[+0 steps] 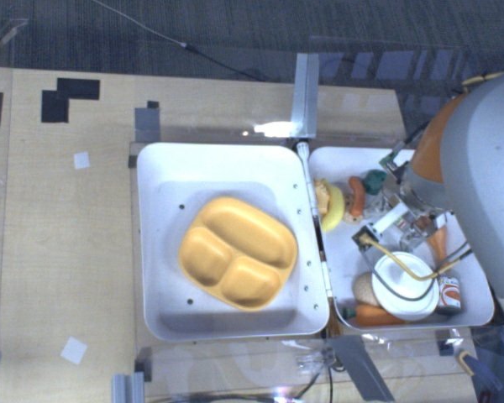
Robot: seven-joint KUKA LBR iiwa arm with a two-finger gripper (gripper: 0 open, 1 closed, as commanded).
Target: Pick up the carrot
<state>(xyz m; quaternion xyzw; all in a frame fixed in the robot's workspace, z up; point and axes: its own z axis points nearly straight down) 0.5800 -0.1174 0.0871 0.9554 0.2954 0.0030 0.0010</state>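
My arm (491, 162) is a fat grey cylinder with an orange band. Black cables loop beside its small metal tool (403, 225).

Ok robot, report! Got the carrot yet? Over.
Jaws hovering over right bin. Carrot lying at near edge, not held. White bowl crowding it.

Yellow tray (238, 251) fills left bin (151, 225); carrot (378, 315) lies in right bin (479, 305).

Arm (487, 141): reaching in from the right, grey, orange band above the wrist; Gripper (395, 225): lowered, pointing down-left
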